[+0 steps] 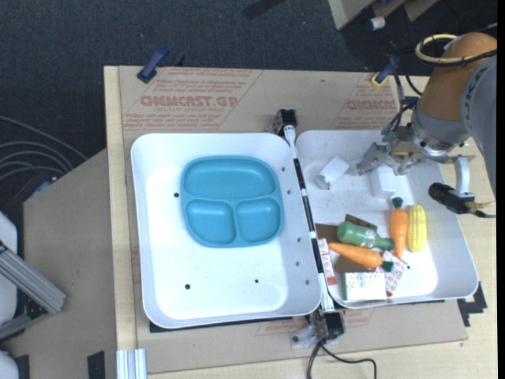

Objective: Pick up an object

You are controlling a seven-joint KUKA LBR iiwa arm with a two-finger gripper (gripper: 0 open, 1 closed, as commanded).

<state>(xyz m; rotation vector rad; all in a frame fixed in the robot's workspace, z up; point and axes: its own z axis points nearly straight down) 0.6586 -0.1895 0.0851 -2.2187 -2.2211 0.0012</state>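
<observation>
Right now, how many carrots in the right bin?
2. One carrot stands roughly upright beside the corn, near the bin's right side. The other carrot lies slanted, lower down, below the green bottle. The pile could hide more.

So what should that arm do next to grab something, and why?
Probably lower toward the small white block just beneath the gripper. The gripper hangs over the right bin near its far end, the block lies apart from the crowded carrots, corn and bottle.
</observation>
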